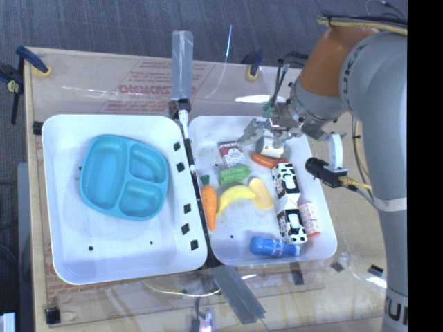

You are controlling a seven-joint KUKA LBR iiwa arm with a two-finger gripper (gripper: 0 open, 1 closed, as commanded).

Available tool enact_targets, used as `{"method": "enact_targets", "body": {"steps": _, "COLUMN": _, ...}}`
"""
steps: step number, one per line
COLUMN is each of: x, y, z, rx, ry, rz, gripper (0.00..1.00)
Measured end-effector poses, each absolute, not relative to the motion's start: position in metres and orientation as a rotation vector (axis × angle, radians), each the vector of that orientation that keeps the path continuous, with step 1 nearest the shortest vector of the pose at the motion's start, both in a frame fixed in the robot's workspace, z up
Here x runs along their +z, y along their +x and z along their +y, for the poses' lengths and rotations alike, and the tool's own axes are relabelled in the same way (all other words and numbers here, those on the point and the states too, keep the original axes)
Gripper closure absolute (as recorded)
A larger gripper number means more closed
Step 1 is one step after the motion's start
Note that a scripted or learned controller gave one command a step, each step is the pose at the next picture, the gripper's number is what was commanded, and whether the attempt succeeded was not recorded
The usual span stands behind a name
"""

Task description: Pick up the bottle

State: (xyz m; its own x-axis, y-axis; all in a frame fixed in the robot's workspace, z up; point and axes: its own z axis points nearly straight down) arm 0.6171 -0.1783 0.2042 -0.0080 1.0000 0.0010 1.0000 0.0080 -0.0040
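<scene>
Left bin [62,254] on the bench [90,71]: holds a blue sectioned plate [124,176], lying flat toward the bin's far-left part. Upright clear post [182,64] at the far end of the seam between the two bins.

Right bin [325,244]: along its left wall, a carrot [209,205], point toward the near side. Just beside it a banana [235,197], with a green item [234,175] and a red-labelled packet [232,154] beyond. Further right a pale yellow piece [261,194], an orange sausage-like item [270,161], then two black-and-white cow-patterned cartons [284,180] and [292,225] in a line, the nearer one touching a small orange-and-white pack [309,218].

Blue bottle [274,247]: lying on its side at the near edge of the right bin, cap end apparently toward the right, just beside the nearer carton, well apart from the gripper.

Gripper [266,133]: over the far part of the right bin, above the packet and sausage-like item, angled down and leftward. Jaws: cannot tell whether spread or pressed together, the metal parts too cluttered to read; nothing visibly pinched.

Arm [374,81]: entering from the right, grey body rising along the edge, orange band [332,57] bent over toward the wrist, cables trailing beside it.
</scene>
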Motion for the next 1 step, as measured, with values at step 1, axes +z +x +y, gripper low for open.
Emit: {"method": "enact_targets", "body": {"steps": 1, "x": 0.1096, "y": 0.5845, "z": -0.1214, "rx": 0.003, "ry": -2.076, "rz": -2.354, "gripper": 0.0}}
